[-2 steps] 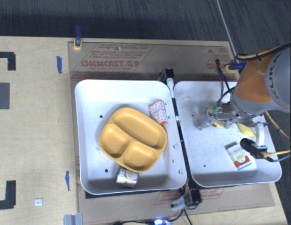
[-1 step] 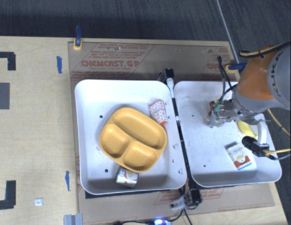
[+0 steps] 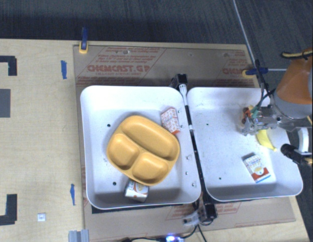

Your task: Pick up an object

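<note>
**Arm Positioned Over Right Bin, Near Banana**

The worktop [image 3: 35, 150] carries two shallow white bins side by side. The left bin [image 3: 93, 135] contains a yellow three-compartment tray [image 3: 142, 149], lying tilted near the bin centre. A small red-and-white packet [image 3: 169, 120] lies just beside the tray's upper right edge. A small crumpled wrapper [image 3: 136, 191] lies at the tray's lower edge, partly tucked beneath it.

The right bin [image 3: 222, 150] contains a small yellow banana [image 3: 266, 140] near its right side and a white-and-red card packet [image 3: 257, 167] lying flat below the banana, apart from it.

The arm [image 3: 296, 87] enters from the right, with the orange band visible above the wrist. The gripper [image 3: 252, 122] is located over the upper right area of the right bin, just beside the banana's upper end. Whether the gripper is open or closed cannot be determined from this view. No object is visibly held.
</note>
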You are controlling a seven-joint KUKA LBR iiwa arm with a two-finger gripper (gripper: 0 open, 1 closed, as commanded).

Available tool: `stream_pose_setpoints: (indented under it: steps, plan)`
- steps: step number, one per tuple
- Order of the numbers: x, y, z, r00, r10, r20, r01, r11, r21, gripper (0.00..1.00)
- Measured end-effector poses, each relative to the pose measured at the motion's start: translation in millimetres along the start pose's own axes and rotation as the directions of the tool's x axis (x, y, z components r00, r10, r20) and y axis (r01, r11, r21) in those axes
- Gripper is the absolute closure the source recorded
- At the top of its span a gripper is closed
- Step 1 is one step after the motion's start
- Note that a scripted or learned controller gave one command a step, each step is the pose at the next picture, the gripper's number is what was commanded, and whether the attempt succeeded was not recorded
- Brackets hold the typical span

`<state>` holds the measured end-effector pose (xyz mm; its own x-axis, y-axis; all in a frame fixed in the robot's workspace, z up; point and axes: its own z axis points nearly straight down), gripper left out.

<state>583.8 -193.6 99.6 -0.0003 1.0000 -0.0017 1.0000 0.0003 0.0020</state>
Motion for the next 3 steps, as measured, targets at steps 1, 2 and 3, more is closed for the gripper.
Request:
stream_pose_setpoints:
  steps: [1, 2, 3]
  plan:
    - [61, 8, -32, 1.000, -0.001, -0.001, 0.001, 1.000, 0.000, 1.00]
    - [60, 8, -31, 1.000, -0.001, -0.001, 0.001, 1.000, 0.000, 0.00]
    - [93, -32, 13, 1.000, 0.000, -0.002, 0.000, 1.000, 0.001, 0.00]
